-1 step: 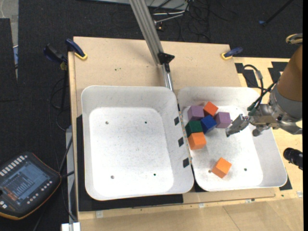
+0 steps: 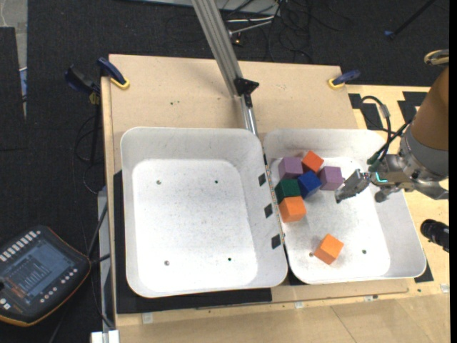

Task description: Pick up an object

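Here the hand (image 2: 351,189) hangs low over the right bin (image 2: 400,263); arm slanting leftward.

A single fixed camera looks down at a slant from high above the pale wooden counter (image 2: 214,84). It sits far enough back to take in both shallow white plastic bins (image 2: 193,206) side by side, the dark floor around them, and the grey arm (image 2: 428,148) entering from the right.
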`<state>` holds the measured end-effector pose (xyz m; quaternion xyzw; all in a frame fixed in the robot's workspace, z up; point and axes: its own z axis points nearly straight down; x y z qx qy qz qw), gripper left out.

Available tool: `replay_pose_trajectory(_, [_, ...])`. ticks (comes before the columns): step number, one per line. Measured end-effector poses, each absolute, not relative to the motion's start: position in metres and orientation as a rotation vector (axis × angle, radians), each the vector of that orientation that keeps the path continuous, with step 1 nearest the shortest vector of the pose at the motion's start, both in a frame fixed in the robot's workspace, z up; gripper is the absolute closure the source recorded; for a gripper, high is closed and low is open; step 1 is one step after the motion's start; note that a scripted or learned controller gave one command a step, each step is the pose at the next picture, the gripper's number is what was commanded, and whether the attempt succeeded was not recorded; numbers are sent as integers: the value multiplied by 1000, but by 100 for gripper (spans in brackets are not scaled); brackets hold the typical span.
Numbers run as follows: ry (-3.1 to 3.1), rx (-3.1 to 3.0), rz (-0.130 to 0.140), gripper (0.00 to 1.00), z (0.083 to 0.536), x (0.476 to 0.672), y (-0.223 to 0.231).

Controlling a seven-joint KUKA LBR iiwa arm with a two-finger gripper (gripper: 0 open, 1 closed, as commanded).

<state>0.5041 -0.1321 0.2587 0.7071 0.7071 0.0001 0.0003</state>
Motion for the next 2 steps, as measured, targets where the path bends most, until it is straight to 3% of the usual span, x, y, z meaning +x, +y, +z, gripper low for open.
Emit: replay_pose_trajectory(2, [2223, 2227, -6, 0, 138, 492, -138])
